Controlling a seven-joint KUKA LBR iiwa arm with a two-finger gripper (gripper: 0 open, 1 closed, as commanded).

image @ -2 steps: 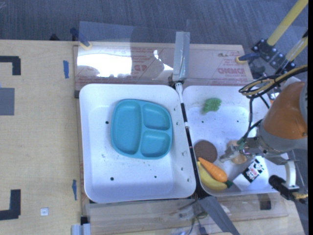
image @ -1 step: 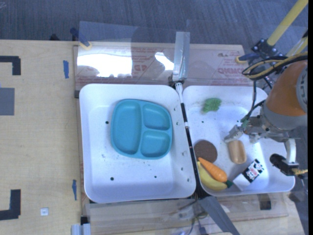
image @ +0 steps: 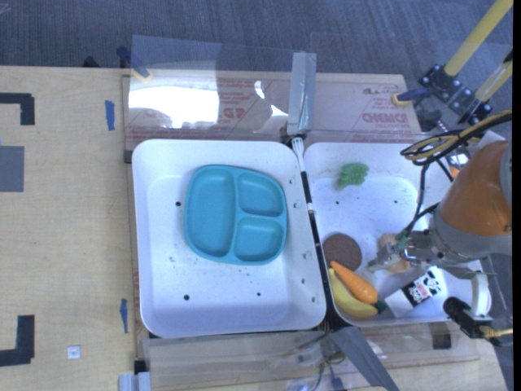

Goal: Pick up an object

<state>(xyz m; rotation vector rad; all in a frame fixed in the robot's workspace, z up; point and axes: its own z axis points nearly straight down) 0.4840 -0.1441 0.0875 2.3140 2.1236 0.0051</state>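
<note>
The wooden bench (image: 57, 243) bears two white bins (image: 155, 300) above grey carpet (image: 244, 6). The gripper (image: 389, 255) hangs beside a carrot (image: 355, 282); its grip cannot be told.

robot lab | wooden bench (image: 57, 218) | taped marks | two white bins (image: 155, 218) | cabled arm (image: 480, 202)

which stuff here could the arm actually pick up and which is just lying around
For the job:
- hand, low in the right bin
- carrot
- banana
- brown disc
- green piece
- black and white item

Just lying about:
- blue divided plate in the left bin
- blue tape on the bench
</note>
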